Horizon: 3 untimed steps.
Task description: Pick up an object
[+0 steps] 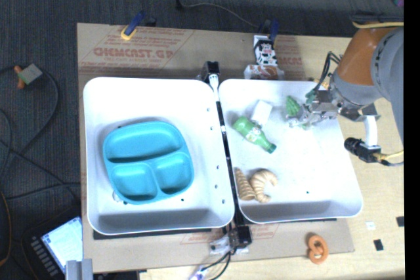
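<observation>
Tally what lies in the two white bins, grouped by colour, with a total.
Blue: 1, the divided tray in the left bin.
Green: 2, the bottle and a small leafy item.
White: 1, a small block.
Tan: 1, the croissant.
Total: 5

Red block lettering reading "CHEMCAST GP" runs across the brown cardboard sheet (164,49) under the bins, toward eleven o'clock of the view, just past the far rim of the left white bin (98,92). More red print lies toward one o'clock on that sheet, too broken to read.
</observation>
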Available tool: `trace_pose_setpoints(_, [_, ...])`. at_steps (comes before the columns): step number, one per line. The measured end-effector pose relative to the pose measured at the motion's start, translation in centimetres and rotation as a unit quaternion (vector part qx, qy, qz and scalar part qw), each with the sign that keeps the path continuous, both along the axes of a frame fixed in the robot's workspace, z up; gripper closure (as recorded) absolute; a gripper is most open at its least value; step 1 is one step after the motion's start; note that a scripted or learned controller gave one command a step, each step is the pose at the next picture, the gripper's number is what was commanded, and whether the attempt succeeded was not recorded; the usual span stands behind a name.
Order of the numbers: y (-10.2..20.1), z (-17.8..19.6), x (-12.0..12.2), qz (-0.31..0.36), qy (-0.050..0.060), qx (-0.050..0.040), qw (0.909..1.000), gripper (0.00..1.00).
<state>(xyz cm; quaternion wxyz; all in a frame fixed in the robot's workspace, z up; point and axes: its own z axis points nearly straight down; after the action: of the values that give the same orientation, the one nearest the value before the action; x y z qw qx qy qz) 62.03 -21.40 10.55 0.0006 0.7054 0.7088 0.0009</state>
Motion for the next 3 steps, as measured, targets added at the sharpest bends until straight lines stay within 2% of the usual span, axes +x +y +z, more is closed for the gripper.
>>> trace_pose_setpoints(1, [4.2, 10.9, 0.6, -0.002, 0.000, -0.0008, 1.0000, 1.00])
trace_pose_setpoints(2, [8.4, 14.4, -6.2, -0.002, 0.001, -0.0004, 1.0000, 1.00])
trace_pose_setpoints(3, [15.6, 13.1, -9.4, -0.002, 0.002, -0.0002, 1.0000, 1.00])
